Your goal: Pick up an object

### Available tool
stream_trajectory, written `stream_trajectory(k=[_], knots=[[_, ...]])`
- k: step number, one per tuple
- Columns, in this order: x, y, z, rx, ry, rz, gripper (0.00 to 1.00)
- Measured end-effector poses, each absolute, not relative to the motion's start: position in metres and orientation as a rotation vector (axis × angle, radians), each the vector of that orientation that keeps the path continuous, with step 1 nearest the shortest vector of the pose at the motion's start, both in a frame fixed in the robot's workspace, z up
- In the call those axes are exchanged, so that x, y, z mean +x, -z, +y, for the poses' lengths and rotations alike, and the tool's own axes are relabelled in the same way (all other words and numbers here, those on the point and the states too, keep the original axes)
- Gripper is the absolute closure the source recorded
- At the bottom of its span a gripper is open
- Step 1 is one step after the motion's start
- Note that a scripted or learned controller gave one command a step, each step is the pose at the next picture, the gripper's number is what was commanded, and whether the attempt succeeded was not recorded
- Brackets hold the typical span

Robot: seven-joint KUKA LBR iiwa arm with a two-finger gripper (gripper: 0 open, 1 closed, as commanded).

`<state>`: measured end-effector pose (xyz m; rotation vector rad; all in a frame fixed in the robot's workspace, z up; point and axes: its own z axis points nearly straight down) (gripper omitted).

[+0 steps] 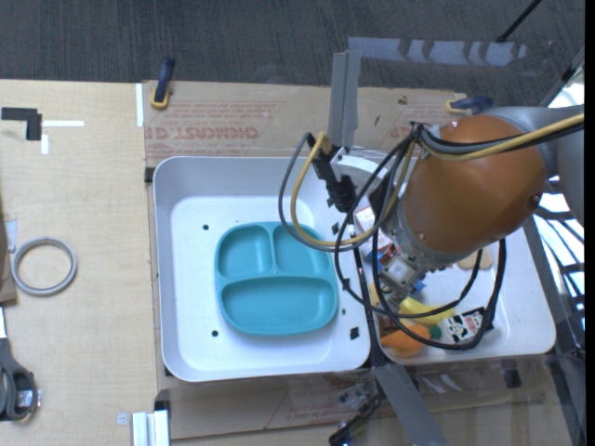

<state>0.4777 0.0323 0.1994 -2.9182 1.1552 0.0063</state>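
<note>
**Bench surroundings, off-task items**

Wooden tabletop [84, 184] fills the left side. On it: a grey tape roll [43, 266] lying flat near the left edge; scissors [14, 390] at the lower left corner, partly cut off by the frame; a small black bracket [26, 119] with a strip of white tape [65, 124] beside it at upper left.

Cardboard sheet [232, 119] with reversed red lettering lies under the bins, along their far side. A clamp [164, 82] with blue handle and yellow tip grips its upper left corner.

Dark grey carpet [232, 17] beyond the bench. A grey upright post [345, 100] stands behind the bins.
</note>
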Motion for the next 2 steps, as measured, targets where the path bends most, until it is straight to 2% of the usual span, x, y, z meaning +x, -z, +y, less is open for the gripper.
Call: stream_trajectory(k=[1, 2], knots=[[0.487, -0.215, -0.005, -2.595, -0.005, 1.767, 1.00], [0.478, -0.204, -0.020, -3.014, -0.007, 0.872, 1.00]])
